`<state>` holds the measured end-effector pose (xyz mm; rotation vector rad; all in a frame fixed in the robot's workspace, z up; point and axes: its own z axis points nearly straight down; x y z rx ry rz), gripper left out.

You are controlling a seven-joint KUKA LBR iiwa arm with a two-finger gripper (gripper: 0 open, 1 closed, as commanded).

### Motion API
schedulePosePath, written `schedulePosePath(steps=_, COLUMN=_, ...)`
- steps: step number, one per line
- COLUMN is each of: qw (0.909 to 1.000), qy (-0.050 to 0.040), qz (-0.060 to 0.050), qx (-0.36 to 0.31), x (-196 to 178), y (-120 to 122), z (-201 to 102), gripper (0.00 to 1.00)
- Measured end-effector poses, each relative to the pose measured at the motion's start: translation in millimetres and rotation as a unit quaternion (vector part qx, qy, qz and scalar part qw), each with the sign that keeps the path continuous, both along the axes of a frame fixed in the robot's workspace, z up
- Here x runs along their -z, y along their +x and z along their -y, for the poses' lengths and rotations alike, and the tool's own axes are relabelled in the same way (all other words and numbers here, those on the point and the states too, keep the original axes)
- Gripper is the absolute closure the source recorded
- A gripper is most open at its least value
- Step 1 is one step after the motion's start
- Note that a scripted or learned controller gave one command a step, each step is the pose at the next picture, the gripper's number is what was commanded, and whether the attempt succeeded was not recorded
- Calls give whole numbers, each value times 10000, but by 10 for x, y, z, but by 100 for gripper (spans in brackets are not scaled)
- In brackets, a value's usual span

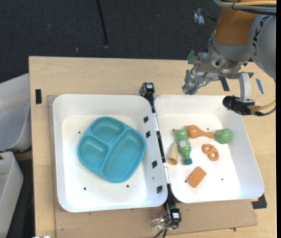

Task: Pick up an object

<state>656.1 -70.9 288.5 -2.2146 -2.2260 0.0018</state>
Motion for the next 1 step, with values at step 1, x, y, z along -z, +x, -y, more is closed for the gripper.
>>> schedulePosePath(steps=1, qw=10000, qy=-1, qz=-5, qx=-1, x=60, y=-248, z=-436, gripper=100)
